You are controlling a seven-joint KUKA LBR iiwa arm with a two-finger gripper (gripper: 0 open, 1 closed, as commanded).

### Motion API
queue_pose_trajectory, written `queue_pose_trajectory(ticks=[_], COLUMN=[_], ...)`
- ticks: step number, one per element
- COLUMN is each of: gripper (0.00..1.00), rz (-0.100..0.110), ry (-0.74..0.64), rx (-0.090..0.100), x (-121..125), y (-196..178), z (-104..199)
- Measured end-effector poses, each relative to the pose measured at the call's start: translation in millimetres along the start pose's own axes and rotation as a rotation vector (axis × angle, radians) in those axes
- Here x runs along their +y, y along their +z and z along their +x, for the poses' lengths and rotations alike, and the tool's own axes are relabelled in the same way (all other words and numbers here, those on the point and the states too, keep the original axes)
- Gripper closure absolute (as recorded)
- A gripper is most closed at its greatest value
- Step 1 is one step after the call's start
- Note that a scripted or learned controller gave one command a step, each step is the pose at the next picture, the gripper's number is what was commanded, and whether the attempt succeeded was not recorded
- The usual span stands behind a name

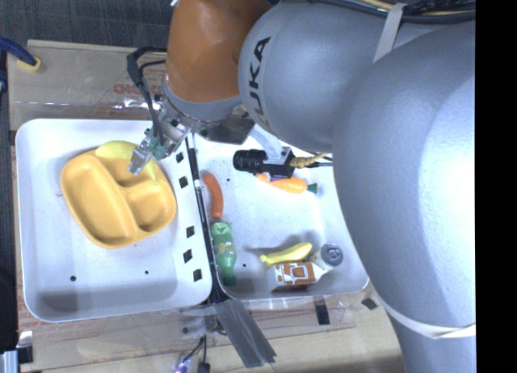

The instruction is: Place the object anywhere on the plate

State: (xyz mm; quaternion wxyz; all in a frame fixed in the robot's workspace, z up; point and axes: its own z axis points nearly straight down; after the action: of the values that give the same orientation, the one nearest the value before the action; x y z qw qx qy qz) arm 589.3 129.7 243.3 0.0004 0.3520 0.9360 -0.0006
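Note:
A yellow divided plate point(113, 202) lies in the left bin point(48, 282), toward its far side. A yellow-green rounded object point(115, 151) rests at the plate's far rim, partly on or just behind it; I cannot tell which. My gripper point(144, 160) hangs over the plate's far right corner, right beside that object and close to touching it. The tip is small and partly blurred against the plate.
The right bin point(323, 218) holds an orange-red sausage point(212, 194), a green bottle point(223, 249), a banana point(287, 253), a small orange carton point(293, 275), a grey can point(331, 255) and a carrot point(284, 185). The big grey arm covers the bench's right side.

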Motion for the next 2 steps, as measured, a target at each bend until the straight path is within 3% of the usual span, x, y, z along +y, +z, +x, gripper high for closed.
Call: queue_pose_trajectory(ticks=[1, 2], gripper=[1.0, 1.0], rz=[0.0, 0.002], ry=[-0.006, -0.045], rx=[0.0, 0.002], x=[0.9, -33.5], y=[-9.8, 18.7], z=[0.5, -1.0])
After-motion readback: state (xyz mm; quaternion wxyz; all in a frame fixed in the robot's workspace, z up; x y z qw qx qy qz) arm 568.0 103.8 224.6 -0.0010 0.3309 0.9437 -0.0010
